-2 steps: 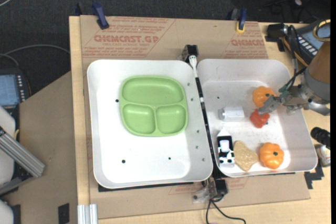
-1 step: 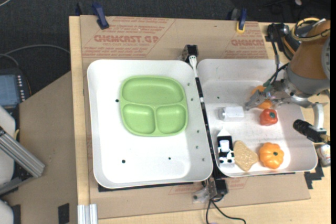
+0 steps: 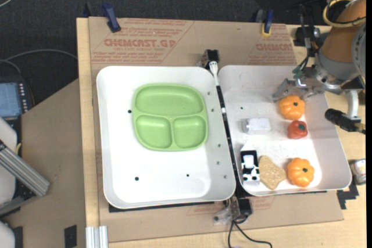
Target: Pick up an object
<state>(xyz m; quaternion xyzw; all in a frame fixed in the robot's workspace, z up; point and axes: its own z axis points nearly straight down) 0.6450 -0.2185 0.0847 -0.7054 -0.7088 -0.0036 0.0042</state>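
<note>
1. Over the upper part of the right bin (image 3: 325, 183), the hand (image 3: 293, 90) hangs at the end of the grey arm (image 3: 343, 55), which reaches in from the right with its orange band above the wrist. The metal fingers (image 3: 283, 90) point down and left, just above the upper small orange pumpkin (image 3: 291, 107). Nothing can be seen between them. Whether they are spread or pressed together I cannot tell.
2. Below that pumpkin, close by, lies a red tomato-like fruit (image 3: 297, 129).
3. To the left of the red fruit, near the middle of the right bin, rests a small white and grey block (image 3: 256, 125), apart from the other things.
4. Along the bin's near edge sit three things in a row: a black and white toy (image 3: 249, 166) at the left, a tan cracker-shaped piece (image 3: 271, 173) touching or just beside it, and a second orange pumpkin (image 3: 300, 171) at the right, just beside the cracker.
5. Left of all this, the left bin (image 3: 116, 171) holds a light green divided plate (image 3: 170, 117), with one wide compartment at the far side and two smaller ones nearer the camera. It lies flat in the upper middle of the bin.
6. Both bins stand side by side on a brown board (image 3: 93, 55) printed with red lettering, laid on the tabletop, with a blue clamp (image 3: 110, 17) at its far left edge.
</note>
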